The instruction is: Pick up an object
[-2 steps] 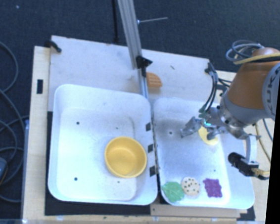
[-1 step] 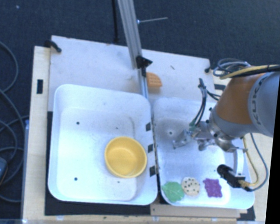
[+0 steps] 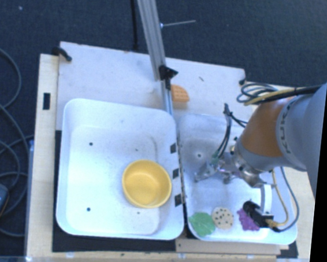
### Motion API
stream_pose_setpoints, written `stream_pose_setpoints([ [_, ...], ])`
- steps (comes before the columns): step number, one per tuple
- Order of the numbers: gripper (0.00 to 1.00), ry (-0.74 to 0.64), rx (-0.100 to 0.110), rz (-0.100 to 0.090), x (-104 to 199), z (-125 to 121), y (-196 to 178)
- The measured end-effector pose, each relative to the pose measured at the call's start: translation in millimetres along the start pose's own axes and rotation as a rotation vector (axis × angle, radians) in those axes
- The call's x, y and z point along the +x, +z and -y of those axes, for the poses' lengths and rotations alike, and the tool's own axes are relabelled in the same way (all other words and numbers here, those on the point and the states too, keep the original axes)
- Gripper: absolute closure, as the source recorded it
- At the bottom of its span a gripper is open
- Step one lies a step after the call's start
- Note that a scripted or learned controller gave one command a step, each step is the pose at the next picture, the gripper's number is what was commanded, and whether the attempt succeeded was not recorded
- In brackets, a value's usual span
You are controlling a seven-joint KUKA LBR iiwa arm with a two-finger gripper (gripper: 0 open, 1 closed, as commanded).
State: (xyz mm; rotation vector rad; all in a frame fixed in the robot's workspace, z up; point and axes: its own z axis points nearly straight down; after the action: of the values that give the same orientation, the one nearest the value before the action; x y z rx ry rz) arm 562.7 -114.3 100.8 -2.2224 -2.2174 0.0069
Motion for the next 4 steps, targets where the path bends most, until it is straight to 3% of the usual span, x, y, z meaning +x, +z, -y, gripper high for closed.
stream_pose_setpoints([
  [1,1.0,0.007,-0.008,-0.001,-1,-2,-14],
  [3,1.0,-0.005,-0.014,0.001,-9,-10,-141],
  [4,1.0,-0.007,-0.008,-0.001,-10,-11,-157],
])
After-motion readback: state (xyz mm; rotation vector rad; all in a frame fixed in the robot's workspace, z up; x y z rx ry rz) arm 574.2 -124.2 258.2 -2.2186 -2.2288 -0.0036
